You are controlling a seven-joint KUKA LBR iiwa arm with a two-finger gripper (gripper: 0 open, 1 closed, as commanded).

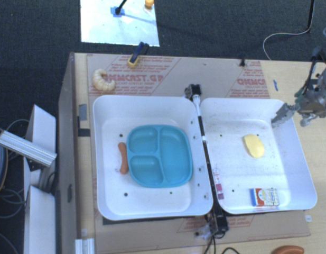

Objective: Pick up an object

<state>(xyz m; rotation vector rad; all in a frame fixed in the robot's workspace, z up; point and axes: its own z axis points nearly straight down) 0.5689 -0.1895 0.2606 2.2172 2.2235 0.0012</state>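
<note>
A: Which thing is nearest for the pick?

B: The yellow lump (253, 145), lying loose on the floor of the right bin (289, 194), down and left of the tool (293, 115), apart from it. Nothing crowds it, so I'd judge it an easy target.

A: And the others?

B: A small carton (264, 197) sits farther below the tool, near that bin's front wall. Well to the tool's left, in the left bin (107, 194), a blue tray (159, 155) lies flat with a sausage (122, 158) just beside its far edge.

A: The tool itself?

B: It hangs over the right bin's upper right rim, the wrist coming in from the right and tilted. It seems to be spread, with one finger (281, 115) pointing left over the bin, though the view is blurry there. Nothing is between them.

A: So the pick isn't begun?

B: I'd say not yet; it needs to come down and left.
</note>
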